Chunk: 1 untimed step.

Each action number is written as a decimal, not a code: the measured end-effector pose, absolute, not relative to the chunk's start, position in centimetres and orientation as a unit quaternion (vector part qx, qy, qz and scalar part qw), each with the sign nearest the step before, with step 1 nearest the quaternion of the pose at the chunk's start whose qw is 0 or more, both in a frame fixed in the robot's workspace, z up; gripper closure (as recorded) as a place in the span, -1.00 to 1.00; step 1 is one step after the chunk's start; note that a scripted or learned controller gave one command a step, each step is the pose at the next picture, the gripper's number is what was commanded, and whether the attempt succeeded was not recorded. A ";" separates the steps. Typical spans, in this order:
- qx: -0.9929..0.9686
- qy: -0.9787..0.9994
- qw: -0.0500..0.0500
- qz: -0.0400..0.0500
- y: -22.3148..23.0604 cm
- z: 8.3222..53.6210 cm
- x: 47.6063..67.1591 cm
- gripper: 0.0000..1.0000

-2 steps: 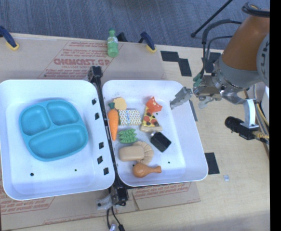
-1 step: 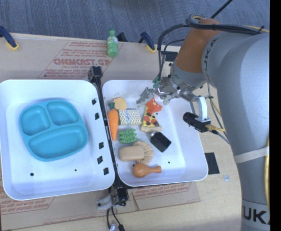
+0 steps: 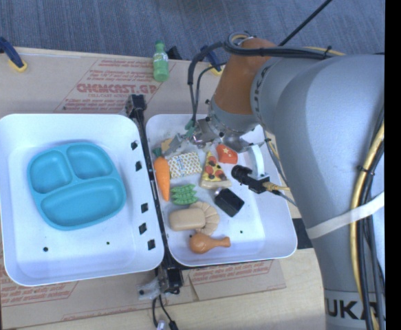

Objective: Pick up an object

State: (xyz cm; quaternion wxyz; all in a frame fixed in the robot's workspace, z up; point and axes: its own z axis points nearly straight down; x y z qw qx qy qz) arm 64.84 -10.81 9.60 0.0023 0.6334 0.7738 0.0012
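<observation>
Gripper (image 3: 199,133) low at the far end of right bin (image 3: 276,243), aperture impossible to tell; toy carrot (image 3: 162,177), orange with green top, lies along that bin's left wall, pizza slice (image 3: 214,173) nearby.

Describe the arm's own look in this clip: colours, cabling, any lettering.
The arm is bulky, rounded and light grey, with an orange band above the wrist. Black cables loop around the wrist, and a yellow-and-black cable bundle runs down its right side. Part of the raised KUKA lettering shows near the base. A pale strap crosses the body.
</observation>
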 end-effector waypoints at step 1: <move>0.627 0.779 0.004 -0.001 -10.6 9.4 61.7 -1.00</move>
